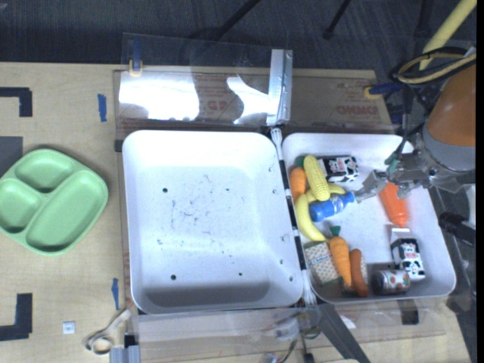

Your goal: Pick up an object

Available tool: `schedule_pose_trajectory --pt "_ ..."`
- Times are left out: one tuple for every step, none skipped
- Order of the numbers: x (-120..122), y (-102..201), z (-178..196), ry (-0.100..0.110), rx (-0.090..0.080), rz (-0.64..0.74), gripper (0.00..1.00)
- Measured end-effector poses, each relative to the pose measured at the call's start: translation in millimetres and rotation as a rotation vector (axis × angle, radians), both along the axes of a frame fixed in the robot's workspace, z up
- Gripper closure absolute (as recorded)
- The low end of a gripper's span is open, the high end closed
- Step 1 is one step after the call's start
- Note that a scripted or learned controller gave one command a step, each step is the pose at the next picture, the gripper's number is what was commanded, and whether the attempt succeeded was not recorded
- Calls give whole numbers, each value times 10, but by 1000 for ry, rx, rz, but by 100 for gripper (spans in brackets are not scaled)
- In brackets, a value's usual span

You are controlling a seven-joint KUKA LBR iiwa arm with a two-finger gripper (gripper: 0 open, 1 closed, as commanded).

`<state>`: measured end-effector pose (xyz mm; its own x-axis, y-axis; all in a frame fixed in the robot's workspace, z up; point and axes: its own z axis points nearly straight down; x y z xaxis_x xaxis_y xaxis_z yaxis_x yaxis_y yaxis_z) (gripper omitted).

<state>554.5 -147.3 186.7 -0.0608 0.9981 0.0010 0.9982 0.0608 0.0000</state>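
Camera view
Landmark: right bin (pixel 446 267), the white tray on the arm's side of the bench.
Gripper (pixel 376 184): low over the upper middle of the right bin, fingers pointing toward the left bin (pixel 204 218); opening too blurred to judge, so cannot tell whether spread or closed.
Contact: tip just beside the blue bottle (pixel 330 206); nothing seen clearly between the fingers.
Hard to make out: grey metal of the gripper blends with the bin floor; possibly touching the bottle's cap, not certain.
Cut off: arm's upper part runs out of frame at the right edge; orange band (pixel 458 116) above the right bin's far right corner.
Arm pose: reaching in from the right, wrist (pixel 446 151) bent down toward the right bin.
Objects in right bin, left wall side: yellow corn cob (pixel 315 178), orange piece (pixel 298 181), yellow banana (pixel 305 218), blue bottle.
Far wall: black-and-white carton (pixel 339 168).
Centre right: orange carrot-like piece (pixel 394 204), just beside the gripper body.
Near wall: two carrots (pixel 346 259), can (pixel 392 280), second black-and-white carton (pixel 409 254), woven patch (pixel 319 259).
Left of left bin: green divided plate (pixel 49 200) on the bench.
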Motion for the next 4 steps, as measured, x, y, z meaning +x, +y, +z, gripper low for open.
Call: schedule_pose_trajectory --pt "-170 675 -24 1 0 -84 0" --pt "-268 -109 -617 0 0 101 0" --pt "-309 762 -22 -3 -1 296 0" --pt "-125 64 -1002 -3 0 -311 0"
